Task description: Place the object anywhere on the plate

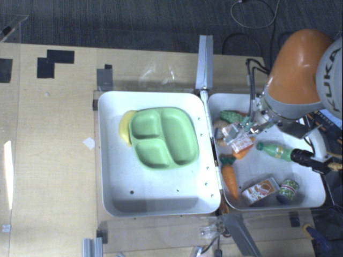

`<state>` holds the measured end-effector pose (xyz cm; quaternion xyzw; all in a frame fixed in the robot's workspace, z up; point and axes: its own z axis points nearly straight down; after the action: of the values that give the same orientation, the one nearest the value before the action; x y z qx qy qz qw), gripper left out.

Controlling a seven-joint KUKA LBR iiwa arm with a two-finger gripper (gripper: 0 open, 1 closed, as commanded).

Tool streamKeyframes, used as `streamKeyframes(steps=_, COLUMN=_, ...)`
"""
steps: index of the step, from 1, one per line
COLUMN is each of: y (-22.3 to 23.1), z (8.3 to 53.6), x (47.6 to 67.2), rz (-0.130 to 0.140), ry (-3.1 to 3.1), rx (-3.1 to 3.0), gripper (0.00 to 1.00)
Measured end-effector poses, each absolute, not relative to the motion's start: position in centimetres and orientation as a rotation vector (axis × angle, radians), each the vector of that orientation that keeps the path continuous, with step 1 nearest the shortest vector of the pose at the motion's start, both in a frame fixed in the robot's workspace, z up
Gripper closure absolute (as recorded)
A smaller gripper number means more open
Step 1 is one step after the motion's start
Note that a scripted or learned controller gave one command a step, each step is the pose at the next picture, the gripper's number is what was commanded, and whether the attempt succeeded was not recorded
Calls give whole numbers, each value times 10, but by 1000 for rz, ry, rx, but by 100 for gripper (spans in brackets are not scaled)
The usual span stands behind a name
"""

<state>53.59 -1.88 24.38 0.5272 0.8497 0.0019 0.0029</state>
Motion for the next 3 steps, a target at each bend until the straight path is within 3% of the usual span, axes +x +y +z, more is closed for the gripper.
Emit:
streamKeyframes(steps=1, y=88, z=213, x=593, rz=5, ry=2492, rx=1908, gripper=100)
streamKeyframes(steps=2, y=132, z=280, x=594, rz=8, ry=2555, rx=1820, gripper=100)
streamKeyframes(steps=3, y=132, z=280, x=594, rz=7, ry=2555, rx=1820, gripper=0)
